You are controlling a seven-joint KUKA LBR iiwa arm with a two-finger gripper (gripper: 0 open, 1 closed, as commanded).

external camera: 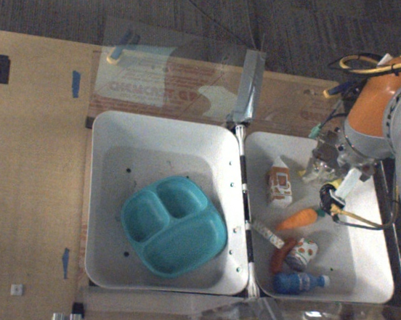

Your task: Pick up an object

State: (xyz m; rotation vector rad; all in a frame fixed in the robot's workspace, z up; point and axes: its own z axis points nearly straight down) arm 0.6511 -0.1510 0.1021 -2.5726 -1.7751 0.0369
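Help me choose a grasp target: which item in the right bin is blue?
The bottle lying along the bin's near wall; the carrot is orange, the carton brown and white.

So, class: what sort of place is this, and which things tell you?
Probably a robotics lab test bench: a robot arm reaches over two white bins of toy items, such as a carrot, with tape marks on the board.

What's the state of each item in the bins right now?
Teal plastic divided plate: lying flat in the left bin, right side up.
Small brown-and-white carton: lying in the right bin.
Orange toy carrot: lying down.
Red sausage-shaped toy: lying down.
Blue plastic bottle: on its side.
Gripper: above the right bin's far end.
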